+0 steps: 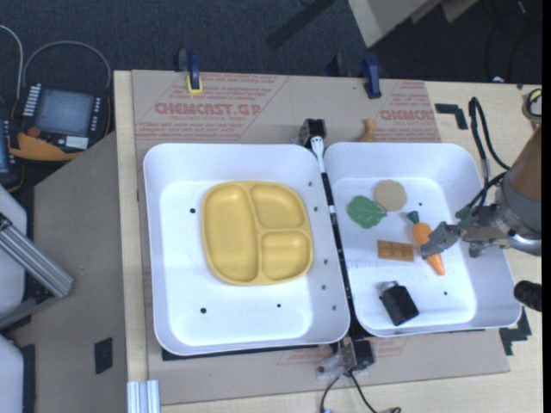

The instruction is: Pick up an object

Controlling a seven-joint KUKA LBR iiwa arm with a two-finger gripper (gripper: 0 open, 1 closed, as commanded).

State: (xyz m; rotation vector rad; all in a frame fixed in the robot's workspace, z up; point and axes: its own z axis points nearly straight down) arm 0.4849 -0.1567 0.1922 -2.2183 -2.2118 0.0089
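A: Start with the big things. What sits on the bench?

B: Two white bins side by side. The left bin (172, 308) holds a yellow tray (256, 231) with three compartments, lying flat near the bin's middle. The right bin (456, 312) holds all the small things.

A: Take the carrot as the landmark. Where is it, and how does it lie?

B: The carrot (430, 248) lies toward the right half of the right bin. Its long axis runs at a slant, with the green top at the upper left end and the orange tip pointing down and to the right.

A: And the arm?

B: The arm (527, 188) comes in from the right of the carrot. The gripper (441, 237) is right over the carrot's middle, its grey tip crossing the orange body. Whether the fingers are apart or together I cannot tell; the tip hides that, and I cannot see the carrot between them.

A: The rest, by size?

B: A black block (398, 304) lies below and left of the carrot, well apart. A green leaf (366, 212) lies to the upper left, with a tan disc (390, 195) touching its upper right edge. A brown cracker (395, 250) lies just left of the carrot.
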